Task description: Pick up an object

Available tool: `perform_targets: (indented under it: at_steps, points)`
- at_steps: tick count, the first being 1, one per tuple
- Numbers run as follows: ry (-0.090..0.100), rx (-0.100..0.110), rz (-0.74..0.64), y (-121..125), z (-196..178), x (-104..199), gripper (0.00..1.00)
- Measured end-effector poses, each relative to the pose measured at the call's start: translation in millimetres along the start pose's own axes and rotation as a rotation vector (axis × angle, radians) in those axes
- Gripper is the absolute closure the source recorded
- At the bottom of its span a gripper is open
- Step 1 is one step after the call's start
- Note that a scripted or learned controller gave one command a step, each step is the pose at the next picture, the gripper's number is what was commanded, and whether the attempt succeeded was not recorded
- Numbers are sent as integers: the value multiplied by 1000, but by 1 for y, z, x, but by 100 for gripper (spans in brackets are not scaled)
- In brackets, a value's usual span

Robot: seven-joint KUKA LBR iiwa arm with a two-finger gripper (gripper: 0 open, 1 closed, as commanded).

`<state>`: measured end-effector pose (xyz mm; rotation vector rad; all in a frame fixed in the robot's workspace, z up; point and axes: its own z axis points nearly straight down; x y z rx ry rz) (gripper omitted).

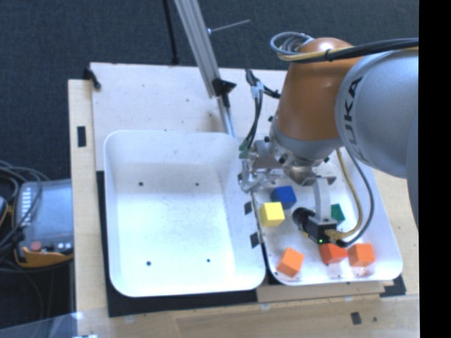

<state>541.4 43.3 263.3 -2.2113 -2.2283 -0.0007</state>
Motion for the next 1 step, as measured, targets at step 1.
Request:
perform_targets:
  at_steps: [1]
  points:
    - [-1,-1,8,0,0,-3,0]
